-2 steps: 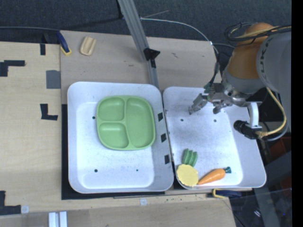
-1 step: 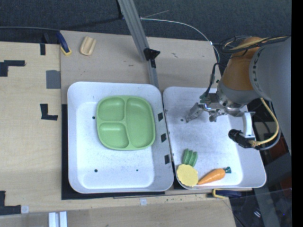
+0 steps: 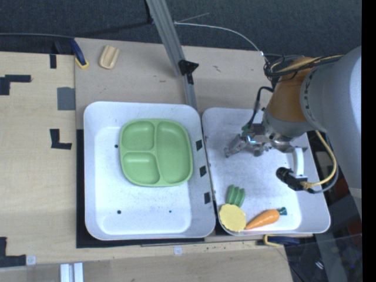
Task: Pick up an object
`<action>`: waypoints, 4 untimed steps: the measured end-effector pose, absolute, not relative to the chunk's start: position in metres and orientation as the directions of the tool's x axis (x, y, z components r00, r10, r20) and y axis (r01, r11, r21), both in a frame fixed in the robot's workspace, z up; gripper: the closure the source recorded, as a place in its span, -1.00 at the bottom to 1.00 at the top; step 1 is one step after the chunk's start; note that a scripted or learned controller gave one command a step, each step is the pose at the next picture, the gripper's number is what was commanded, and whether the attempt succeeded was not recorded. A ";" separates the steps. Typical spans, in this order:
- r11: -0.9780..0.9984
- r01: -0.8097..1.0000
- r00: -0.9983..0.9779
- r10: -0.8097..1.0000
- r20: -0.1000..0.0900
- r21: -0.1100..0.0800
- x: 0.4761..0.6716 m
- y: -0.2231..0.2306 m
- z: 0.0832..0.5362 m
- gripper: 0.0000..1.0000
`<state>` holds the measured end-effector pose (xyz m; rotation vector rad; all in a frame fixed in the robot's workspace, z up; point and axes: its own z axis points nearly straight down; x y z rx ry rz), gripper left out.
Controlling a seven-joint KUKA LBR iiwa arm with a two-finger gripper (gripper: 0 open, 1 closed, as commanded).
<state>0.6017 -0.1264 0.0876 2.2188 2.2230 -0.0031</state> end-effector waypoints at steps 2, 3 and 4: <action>0.002 1.000 -0.002 1.000 -0.001 0.004 0.603 -0.118 0.159 1.00; 0.002 1.000 -0.002 1.000 -0.001 0.004 0.603 -0.114 0.222 1.00; 0.002 1.000 -0.002 1.000 0.000 0.001 0.604 -0.114 0.241 1.00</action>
